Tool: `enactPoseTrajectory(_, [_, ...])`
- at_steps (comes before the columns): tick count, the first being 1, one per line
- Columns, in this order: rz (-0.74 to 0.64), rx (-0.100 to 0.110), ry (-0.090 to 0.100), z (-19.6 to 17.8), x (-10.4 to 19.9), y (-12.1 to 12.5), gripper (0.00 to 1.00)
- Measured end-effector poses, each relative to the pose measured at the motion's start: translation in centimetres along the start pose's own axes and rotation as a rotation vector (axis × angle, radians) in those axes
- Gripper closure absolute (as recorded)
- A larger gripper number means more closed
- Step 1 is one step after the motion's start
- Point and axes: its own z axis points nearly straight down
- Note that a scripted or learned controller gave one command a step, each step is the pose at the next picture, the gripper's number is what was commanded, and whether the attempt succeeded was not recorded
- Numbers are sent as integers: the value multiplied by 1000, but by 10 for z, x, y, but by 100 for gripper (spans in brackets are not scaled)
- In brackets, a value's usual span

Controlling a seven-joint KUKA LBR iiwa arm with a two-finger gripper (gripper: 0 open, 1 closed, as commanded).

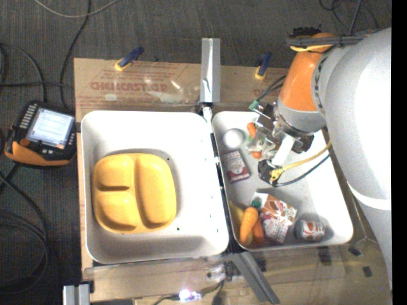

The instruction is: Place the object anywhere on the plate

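The thing being gone after looks to me like the small orange-red piece (253, 130) lying at the far end of the right bin (331, 189), though I am only guessing which item is meant. The gripper (262, 143) is hanging right beside it, low in that bin, and from here I cannot tell whether it is apart, together or clamped on anything.

So I am reading this as the pick-up step, with nothing sitting on the plate yet. The yellow divided plate (135, 190) is lying in the left bin (127, 129), well apart from the gripper. The next move is calling for a sure hold on the piece, a lift high enough to clear the walls where the two bins meet, and a carry across to any of the plate's compartments.

Other things are crowding the spot: a silvery round item (233, 137) just beside the piece and a red-labelled packet (236, 166) near it. A carrot (247, 223), a printed snack packet (278, 218) and a small can (310, 229) are lying at the near end. A handheld controller (46, 132) is resting off the surface (152, 84).
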Motion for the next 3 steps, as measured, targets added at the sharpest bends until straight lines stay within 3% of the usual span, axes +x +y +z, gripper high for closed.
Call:
enactPoseTrajectory(1, [-201, 2, 3, 0, 63, -48, 100])
enactPoseTrajectory(2, [-135, 1, 3, -46, 79, -57, 100])
enactPoseTrajectory(3, [86, 2, 3, -75, 63, -96, 100])
